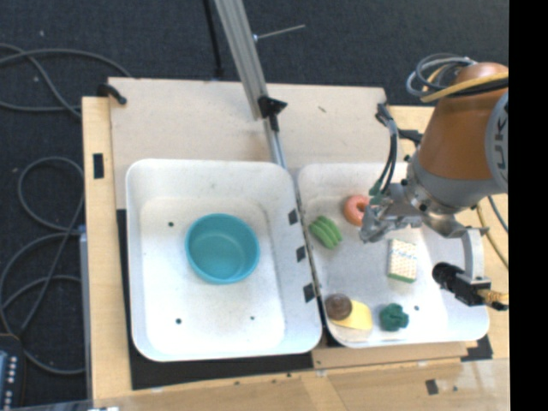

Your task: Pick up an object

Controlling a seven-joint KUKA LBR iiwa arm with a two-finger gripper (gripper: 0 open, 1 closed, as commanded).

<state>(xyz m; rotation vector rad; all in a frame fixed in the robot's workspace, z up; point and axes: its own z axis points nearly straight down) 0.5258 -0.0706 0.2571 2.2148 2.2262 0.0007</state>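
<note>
Arm, uppermost: gripper low in right bin, pink ball at its ten o'clock; grip unreadable, nothing lifted.

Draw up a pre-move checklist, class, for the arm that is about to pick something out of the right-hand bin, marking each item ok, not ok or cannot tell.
1. Gripper over the right bin: ok.
2. Candidate within close range: ok; the pink-orange object sits right beside the gripper.
3. Object already between the fingers: cannot tell; the wrist hides them.
4. Green ridged object free of neighbours: ok.
5. Yellow object free of neighbours: not ok; a brown piece touches it.
6. Teal bowl out of the way: ok, it sits in the left bin.
</note>
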